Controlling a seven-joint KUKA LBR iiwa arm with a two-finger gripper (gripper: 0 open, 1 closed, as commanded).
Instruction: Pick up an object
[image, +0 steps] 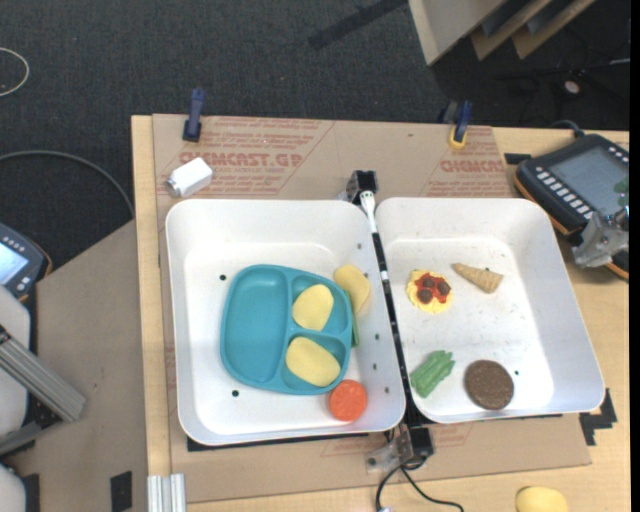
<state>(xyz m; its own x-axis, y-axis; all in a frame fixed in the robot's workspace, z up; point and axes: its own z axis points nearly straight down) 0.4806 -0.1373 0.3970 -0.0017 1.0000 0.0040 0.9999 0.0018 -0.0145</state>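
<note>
Where the 2 bins meet, a yellow piece (352, 287) leans beside the teal plate (255, 335) in the left bin (190, 300); an orange ball (349, 400) lies below it. The right bin (560, 300) holds a tan cone (478, 277), a green piece (432, 372) and a brown disc (489, 384). Jaw state: cannot tell.

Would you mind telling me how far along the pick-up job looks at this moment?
Nothing looks done yet: no object is lifted. The teal divided plastic tray with two yellow pieces, and the orange round toy, lie in the left white bin. The green toy vegetable and brown round disc lie in the right white bin. The whole pick remains.
</note>
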